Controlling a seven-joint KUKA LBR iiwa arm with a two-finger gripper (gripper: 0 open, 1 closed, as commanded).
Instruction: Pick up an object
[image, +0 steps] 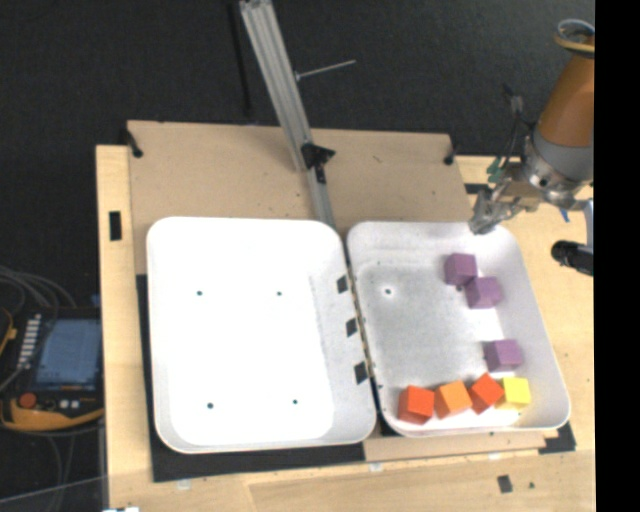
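The pick has not begun: every block lies loose in the shallow white right-hand bin (530, 290), and nothing is seen between the jaws of the grey two-finger gripper (484, 222). Three small purple cubes sit along the bin's right half, the far purple cube (460, 268) touching or just beside the middle purple cube (484, 292), and the near purple cube (503, 354) well apart from both. Along the near wall runs a tight row of four: a red-orange block (416, 403) at the left, a lighter orange block (453, 397), a second red-orange block tilted on its corner (486, 391), and a yellow cube (516, 390) at the right end. The shallow white left-hand bin (250, 330) holds no blocks. Both bins rest on the pale wooden worktop (380, 160).

The arm (566, 105), grey with its orange band above the wrist, reaches in from the right and slants down toward the far right corner of the right-hand bin. Its gripper hangs over the far rim there, nearest the far purple cube but apart from it. Whether the jaws stand open or closed cannot be told at this size. Choosing a block, descending, closing and lifting all appear to remain.
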